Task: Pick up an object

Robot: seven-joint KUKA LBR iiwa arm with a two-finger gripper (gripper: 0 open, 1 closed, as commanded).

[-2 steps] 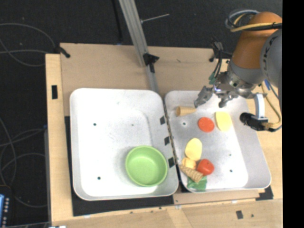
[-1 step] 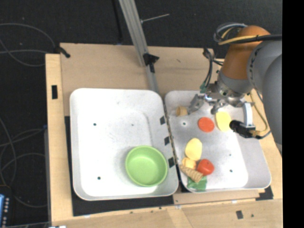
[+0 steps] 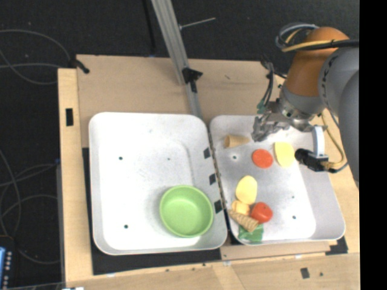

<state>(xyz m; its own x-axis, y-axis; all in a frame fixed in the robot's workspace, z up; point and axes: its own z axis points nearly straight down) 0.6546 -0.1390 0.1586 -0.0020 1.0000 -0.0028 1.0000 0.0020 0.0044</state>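
Note:
My gripper (image 3: 261, 133) hangs over the far part of the right bin (image 3: 314, 216), just above and beside an orange-red round piece (image 3: 262, 157). A pale yellow piece (image 3: 284, 153) lies to the right of it, and a tan cone-shaped piece (image 3: 234, 141) lies to the gripper's left. Nearer the front of that bin sit a yellow lemon-like piece (image 3: 246, 189), a red tomato-like piece (image 3: 261, 211), a waffle cone (image 3: 247, 222) and something green (image 3: 254, 234). Nothing shows between the fingers.
The left bin (image 3: 139, 156) holds a green bowl (image 3: 185, 210) near its front right corner. A metal pole (image 3: 172, 35) slants up from the bench behind the bins. Cables hang beside the arm's wrist at the right.

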